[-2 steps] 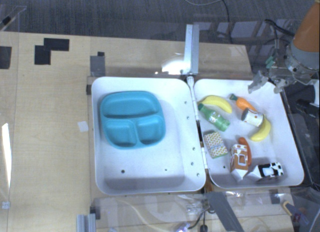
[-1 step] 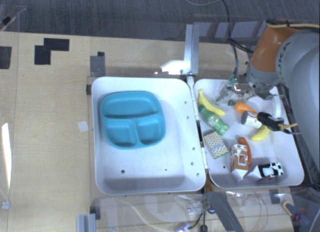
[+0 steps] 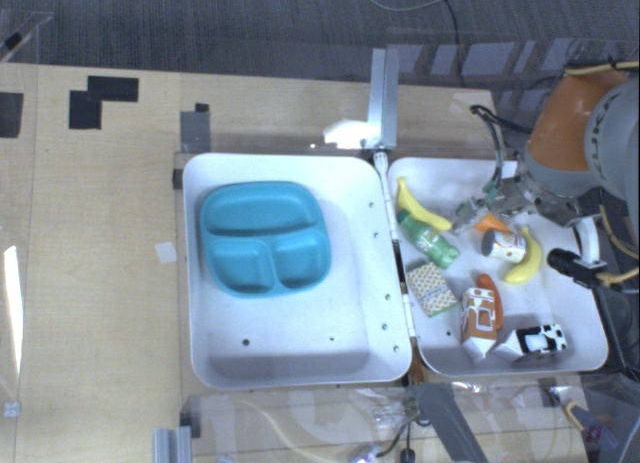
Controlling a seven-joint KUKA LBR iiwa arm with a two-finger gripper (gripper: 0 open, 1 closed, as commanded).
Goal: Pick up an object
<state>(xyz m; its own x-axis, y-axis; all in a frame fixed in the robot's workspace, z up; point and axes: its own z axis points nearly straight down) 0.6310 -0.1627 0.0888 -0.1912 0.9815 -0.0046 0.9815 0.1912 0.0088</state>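
Bench was pale wood w/ two white bins side by side; arm came in from the right over the right bin (image 3: 590, 346).

Gripper (image 3: 492, 209) sat low in that bin's upper middle, hanging off the grey wrist w/ orange band. Whether it was wide or narrow: couldn't tell, too small and cluttered by cables.

Progress, as a judgement: approach stage only. Nothing was visibly lifted, every item lay on the bin floor, so grasp and lift were left to do.

Nearest to gripper: orange piece (image 3: 493, 222), just under it, maybe touching, hard to say. Cup (image 3: 505, 244) w/ red-white print lay just below that, and a banana (image 3: 526, 260) curved beside the cup, below-right of gripper. Likely target was one of these three; couldn't tell which.

Further out: 2nd banana (image 3: 420, 207) to gripper's left, green bottle (image 3: 430, 240) below-left of it, patterned packet (image 3: 431, 288) lower still. Orange carton (image 3: 482, 313) lay well below gripper, black-white box (image 3: 541, 339) near bin's lower right corner.

Left bin (image 3: 300, 351) held a blue tray (image 3: 264, 236), well apart from gripper.
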